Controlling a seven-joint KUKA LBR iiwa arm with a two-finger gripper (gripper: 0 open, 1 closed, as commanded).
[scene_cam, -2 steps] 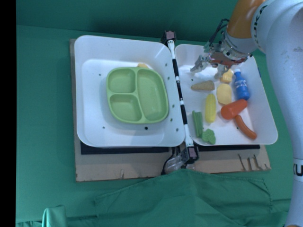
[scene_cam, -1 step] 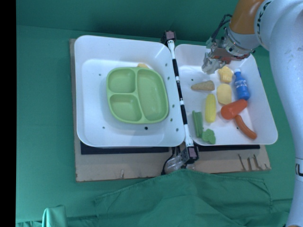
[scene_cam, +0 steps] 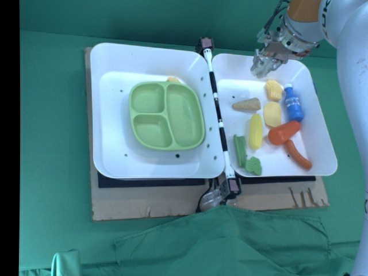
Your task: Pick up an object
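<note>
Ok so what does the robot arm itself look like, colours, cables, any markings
The arm is smooth, rounded light grey with an orange band above the wrist. Part of dark KUKA lettering shows on the grey shell. The tool is bare grey metal below a silvery ringed wrist, with thin dark cables looped alongside.

A flat teal-green cloth surface (scene_cam: 52, 125) spreads across the whole bench, evenly lit with only soft shadows. Well below and left of the pincer, a brown cardboard sheet (scene_cam: 144, 203) lies on that cloth, its near edge ragged and notched toward the right. A thin black mat (scene_cam: 149, 183) peeks out on top of the cardboard. Along the bottom edge, a rumpled green fabric drape (scene_cam: 230, 243) bunches up in folds, overlapping the cardboard's front edge.
</note>
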